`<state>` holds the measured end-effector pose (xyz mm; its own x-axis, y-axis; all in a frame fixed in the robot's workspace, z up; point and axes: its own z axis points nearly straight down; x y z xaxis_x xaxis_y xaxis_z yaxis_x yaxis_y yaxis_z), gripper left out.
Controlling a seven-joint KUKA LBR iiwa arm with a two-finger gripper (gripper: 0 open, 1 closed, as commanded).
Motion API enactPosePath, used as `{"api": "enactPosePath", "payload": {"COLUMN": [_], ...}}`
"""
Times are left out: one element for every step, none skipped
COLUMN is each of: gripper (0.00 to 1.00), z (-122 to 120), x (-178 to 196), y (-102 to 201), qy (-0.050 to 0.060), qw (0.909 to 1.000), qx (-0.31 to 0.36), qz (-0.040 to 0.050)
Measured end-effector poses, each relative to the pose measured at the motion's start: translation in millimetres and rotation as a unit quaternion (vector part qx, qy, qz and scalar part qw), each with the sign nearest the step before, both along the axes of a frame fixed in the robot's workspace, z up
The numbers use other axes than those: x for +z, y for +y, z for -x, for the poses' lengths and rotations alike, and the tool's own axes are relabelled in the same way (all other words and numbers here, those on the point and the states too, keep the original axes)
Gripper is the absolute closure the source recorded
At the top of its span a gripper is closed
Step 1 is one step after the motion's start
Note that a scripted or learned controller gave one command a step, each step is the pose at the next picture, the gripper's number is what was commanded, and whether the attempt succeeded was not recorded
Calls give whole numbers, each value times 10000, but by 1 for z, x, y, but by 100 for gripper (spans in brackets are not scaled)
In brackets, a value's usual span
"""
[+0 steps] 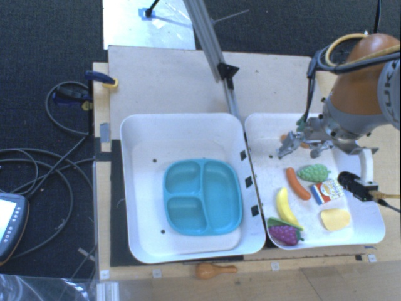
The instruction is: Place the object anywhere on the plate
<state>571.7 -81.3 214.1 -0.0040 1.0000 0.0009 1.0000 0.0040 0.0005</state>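
A blue plate (203, 197) with three compartments lies in the left bin (141, 168). My gripper (303, 147) hangs low over the back of the right bin (263, 130), open, its two metal fingers (286, 148) spread apart. A small orange toy (295, 138) shows partly between them, mostly hidden by the wrist; whether it touches them I cannot tell. In front of the gripper lie an orange-red sausage (297, 184), a green grape bunch (314, 172), a banana (287, 207), purple grapes (284, 234), a yellow cheese wedge (336, 219) and a small printed packet (326, 191).
The ridge where the two bins meet (249, 174) runs between the toys and the plate. A slanted metal pole (210, 36) crosses above the back of the bench. A black part (354, 186) juts out over the right bin's right side. Cables (37, 168) lie on the floor at left.
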Motion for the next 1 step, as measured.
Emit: {"api": "enactPosePath", "payload": {"gripper": [0], "z": [0], "x": [0], "y": [0], "qy": [-4], "qw": [10000], "qx": [-8], "qz": [1]}}
